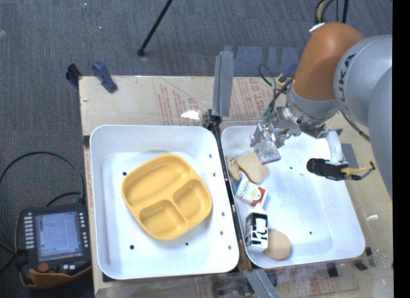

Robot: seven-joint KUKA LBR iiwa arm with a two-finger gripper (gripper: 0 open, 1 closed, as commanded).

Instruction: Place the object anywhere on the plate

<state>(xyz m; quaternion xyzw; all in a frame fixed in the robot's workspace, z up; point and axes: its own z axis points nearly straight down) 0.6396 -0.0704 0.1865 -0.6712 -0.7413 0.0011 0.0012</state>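
Note:
A yellow plate [166,195] with three compartments lies in the left bin [106,162]. My gripper [266,141] is low over the far left part of the right bin [320,226]. A small pale packet with pink print [270,156] sits right at its tip, touching or nearly touching it. Whether the packet is gripped is hidden by the wrist. A tan bread-slice toy [251,166] lies just left of the packet.
Along the right bin's left wall lie a small red and white carton [250,193], a black and white can [257,231] and a round tan piece [278,244]. A black cylinder on the arm [327,168] hangs over the bin's right side.

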